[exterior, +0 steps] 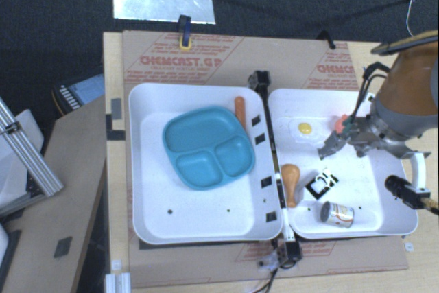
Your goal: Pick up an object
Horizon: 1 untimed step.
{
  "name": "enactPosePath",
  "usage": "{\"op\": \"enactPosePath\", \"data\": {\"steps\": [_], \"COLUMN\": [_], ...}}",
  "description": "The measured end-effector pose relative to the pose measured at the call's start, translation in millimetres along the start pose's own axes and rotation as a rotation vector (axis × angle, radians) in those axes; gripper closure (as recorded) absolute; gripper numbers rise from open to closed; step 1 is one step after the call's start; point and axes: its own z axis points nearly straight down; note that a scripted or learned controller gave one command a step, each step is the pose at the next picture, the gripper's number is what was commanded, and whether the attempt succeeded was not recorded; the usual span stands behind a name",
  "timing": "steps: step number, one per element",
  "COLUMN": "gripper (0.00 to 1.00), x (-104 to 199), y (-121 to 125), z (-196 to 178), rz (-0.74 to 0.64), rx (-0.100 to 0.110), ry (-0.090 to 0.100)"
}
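Grey two-finger gripper (329, 149) hangs low over the right white bin (363, 103); whether its fingers are parted cannot be told. Just left lies a small yellow round piece (304, 127); below, a black-and-white block (321, 184) and silver can (337, 214).

The gripper (330, 147) hangs over the right bin (394, 219), mid-bin, above a black-and-white block (321, 184). A can (337, 214) lies near the front edge.
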Motion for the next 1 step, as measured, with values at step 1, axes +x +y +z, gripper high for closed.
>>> {"op": "enactPosePath", "data": {"steps": [1], "gripper": [0.00], "x": [0.3], "y": [2.8], "z": [-7.3], "rz": [-0.003], "rx": [-0.014], "ry": [-0.002]}}
